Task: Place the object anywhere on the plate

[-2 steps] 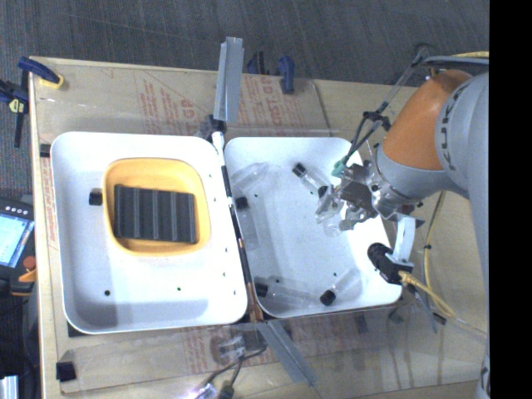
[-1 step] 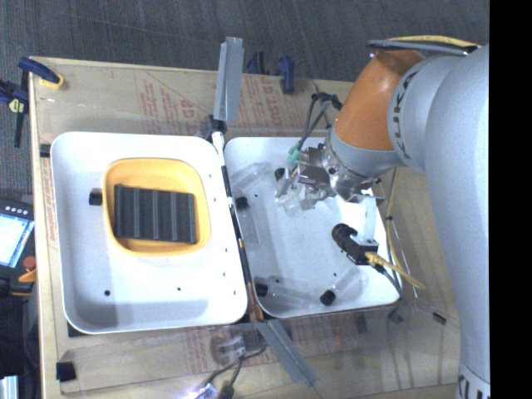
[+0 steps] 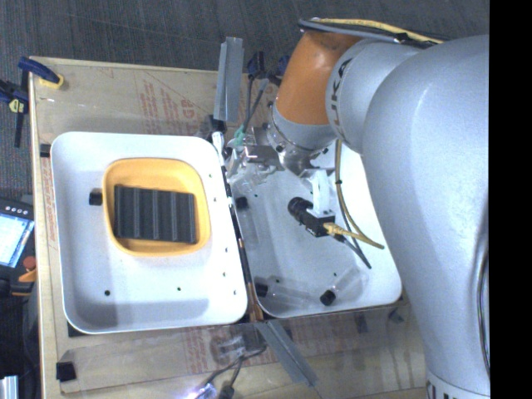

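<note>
A yellow plate (image 3: 155, 171) with rounded corners lies in the left bin (image 3: 83, 289). On it rests a dark ridged rectangular object (image 3: 156, 214), covering most of the plate's middle. My gripper (image 3: 246, 163) hangs over the top-left corner of the right bin (image 3: 366, 285), close to the divide between the two bins. It stands apart from the plate, to its right. The grey arm with its orange band (image 3: 312, 81) hides much of the right bin.
A small black piece (image 3: 96, 196) sits in the left bin just left of the plate. A black connector with a yellow cable (image 3: 309, 217) hangs from the wrist over the right bin. Small dark bits (image 3: 327, 296) lie near that bin's front wall.
</note>
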Robot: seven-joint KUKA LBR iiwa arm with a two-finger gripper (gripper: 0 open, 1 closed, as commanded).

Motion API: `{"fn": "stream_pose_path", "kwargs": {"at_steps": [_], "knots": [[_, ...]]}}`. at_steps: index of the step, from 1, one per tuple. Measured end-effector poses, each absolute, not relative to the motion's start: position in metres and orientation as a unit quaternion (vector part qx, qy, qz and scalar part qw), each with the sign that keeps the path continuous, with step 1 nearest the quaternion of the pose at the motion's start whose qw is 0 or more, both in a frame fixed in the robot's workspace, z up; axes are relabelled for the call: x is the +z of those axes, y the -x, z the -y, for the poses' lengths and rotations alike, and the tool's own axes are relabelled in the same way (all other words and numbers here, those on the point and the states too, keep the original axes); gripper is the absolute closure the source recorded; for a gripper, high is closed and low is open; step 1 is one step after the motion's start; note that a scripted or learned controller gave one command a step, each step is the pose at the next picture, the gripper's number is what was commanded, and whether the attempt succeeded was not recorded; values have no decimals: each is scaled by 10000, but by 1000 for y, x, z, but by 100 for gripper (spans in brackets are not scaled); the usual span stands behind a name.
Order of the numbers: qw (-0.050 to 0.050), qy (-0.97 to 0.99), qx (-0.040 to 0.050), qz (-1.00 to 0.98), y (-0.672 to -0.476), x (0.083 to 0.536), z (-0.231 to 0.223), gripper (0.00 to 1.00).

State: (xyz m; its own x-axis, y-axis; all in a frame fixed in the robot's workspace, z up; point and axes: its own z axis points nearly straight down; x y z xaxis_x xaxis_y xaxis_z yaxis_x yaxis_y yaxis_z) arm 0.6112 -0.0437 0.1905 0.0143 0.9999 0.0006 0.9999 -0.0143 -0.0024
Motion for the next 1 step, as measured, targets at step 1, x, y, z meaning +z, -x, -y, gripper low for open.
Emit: {"fn": "stream_pose_path", "kwargs": {"at_steps": [1], "knots": [[10,7121,6,7021,-611,191,44,0]]}}
